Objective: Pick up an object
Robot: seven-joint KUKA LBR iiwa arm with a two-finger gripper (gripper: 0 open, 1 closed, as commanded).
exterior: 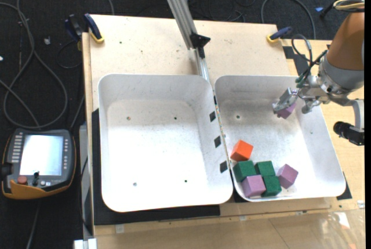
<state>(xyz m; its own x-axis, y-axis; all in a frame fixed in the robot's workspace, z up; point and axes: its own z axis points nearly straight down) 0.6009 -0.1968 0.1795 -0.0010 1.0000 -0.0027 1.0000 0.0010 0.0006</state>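
Readable text: none on the two shallow white plastic bins (156, 91)
Pendant screen: glowing white display of the grey-and-orange handheld teach pendant (39, 162), too blurred to read

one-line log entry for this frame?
gripper: over right bin, shut on purple block | orange block, green and purple blocks at near edge

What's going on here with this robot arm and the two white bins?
The arm reaches in from the right over the right bin. Its gripper is raised above the bin's upper part with a purple block between its fingers. Near the bin's lower edge sit an orange block, two green blocks and two more purple blocks. So a pick looks to be underway.
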